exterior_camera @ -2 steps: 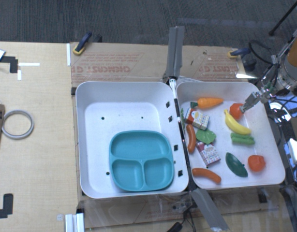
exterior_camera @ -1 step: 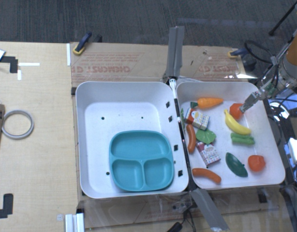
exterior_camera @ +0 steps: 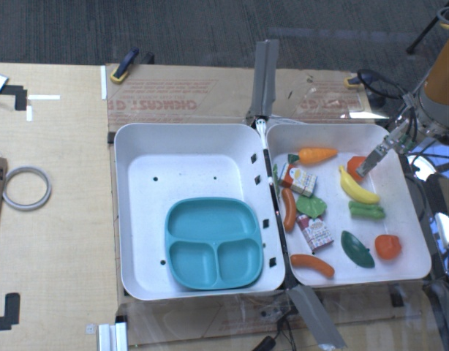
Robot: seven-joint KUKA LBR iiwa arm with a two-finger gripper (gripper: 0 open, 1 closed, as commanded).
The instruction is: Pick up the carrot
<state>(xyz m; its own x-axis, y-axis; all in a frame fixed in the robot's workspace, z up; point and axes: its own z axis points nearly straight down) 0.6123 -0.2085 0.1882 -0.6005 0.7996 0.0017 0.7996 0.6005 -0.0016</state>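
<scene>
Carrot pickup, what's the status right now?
Gripper low by the banana, right bin. Carrot untouched near back wall. Nothing on it.

The orange carrot [exterior_camera: 317, 154] lies flat near the right bin's far wall.

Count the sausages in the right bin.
2. One sausage lies along the right bin's left wall; the other sausage lies near its front edge. More may hide under other toys.

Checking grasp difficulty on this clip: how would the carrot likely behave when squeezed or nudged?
The carrot looks like moulded toy plastic, so probably stiff and light. Its rounded, tapering body lies flat on the right bin floor, so a nudge may roll or pivot it. The glossy surface could slip.
</scene>
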